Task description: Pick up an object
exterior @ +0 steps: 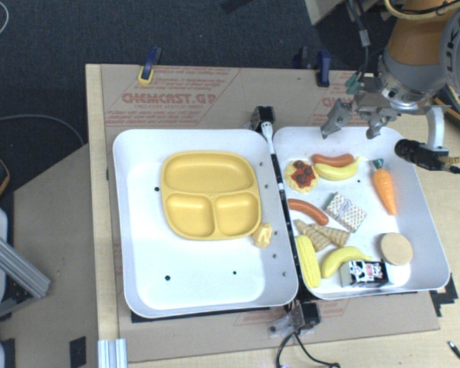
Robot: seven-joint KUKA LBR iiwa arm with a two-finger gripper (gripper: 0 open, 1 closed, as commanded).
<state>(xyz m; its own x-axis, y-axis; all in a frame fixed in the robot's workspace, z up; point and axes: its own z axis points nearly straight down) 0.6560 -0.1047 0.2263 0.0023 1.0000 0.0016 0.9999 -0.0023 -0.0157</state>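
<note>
My gripper (354, 124) hangs open over the far edge of the right bin (433, 232), nothing between its two fingers. Just below it lie a hot dog sausage (333, 159) on a banana (337, 172) and a small pizza piece (301, 175). An orange carrot (384, 190) lies toward the right. Further down the bin are a second sausage (307, 210), a wrapped silver packet (345, 211), an ice-cream cone (322, 234), a corn cob (308, 261), another banana (339, 259), a round biscuit (396, 248) and a small black-and-white carton (365, 272).
The left bin (138, 267) holds a yellow three-part tray (211, 194) and a small yellow piece (262, 236) near its right wall. A black divider clip (262, 118) sits between the bins. Clamps (147, 67) hold the board at the back.
</note>
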